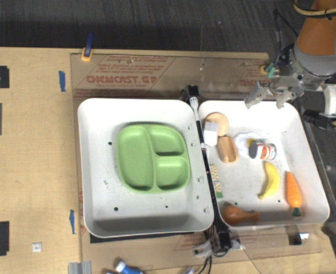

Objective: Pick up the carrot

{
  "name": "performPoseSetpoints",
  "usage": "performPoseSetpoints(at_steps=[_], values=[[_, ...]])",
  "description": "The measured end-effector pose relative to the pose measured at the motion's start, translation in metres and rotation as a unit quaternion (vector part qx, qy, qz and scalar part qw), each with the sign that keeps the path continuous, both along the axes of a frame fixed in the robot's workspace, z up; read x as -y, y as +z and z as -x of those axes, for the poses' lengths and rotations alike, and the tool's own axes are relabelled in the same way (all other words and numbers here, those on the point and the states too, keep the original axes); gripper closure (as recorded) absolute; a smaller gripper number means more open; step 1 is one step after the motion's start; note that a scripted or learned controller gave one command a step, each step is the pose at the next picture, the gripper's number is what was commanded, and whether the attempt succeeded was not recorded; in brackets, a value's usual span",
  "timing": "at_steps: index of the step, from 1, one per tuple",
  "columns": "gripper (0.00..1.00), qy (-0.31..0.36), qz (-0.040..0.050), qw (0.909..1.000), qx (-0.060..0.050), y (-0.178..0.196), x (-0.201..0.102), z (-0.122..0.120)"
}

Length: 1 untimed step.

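In the left white plastic bin [94,153] sits a pale green divided plate [154,157], dead centre. Across the black divider, the right white bin [311,153] is the busy one: a round tan bun [216,120] at its 11 o'clock corner, a brown bread-roll shape [227,149] just below it, and a brown drumstick-like piece [239,214] down at 7 o'clock. Near the middle lies a small red-and-white can [263,151] on its side, a yellow banana [270,181] beneath it. The orange carrot [294,191] lies at 4 o'clock, just beside the banana, green tip pointing down. Up at 1 o'clock, the grey two-finger gripper [275,97] hovers over the bin's far rim, fingers spread apart, nothing between them, well apart from the carrot.
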State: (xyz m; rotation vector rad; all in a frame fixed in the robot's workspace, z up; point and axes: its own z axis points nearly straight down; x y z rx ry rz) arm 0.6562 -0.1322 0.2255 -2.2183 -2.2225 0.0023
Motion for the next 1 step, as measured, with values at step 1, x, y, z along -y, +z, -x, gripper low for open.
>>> performPoseSetpoints(at_steps=[1], values=[[0.00, 0.074, -0.0008, 0.9972, -0.002, -0.0438, -0.0339, 0.0033]])
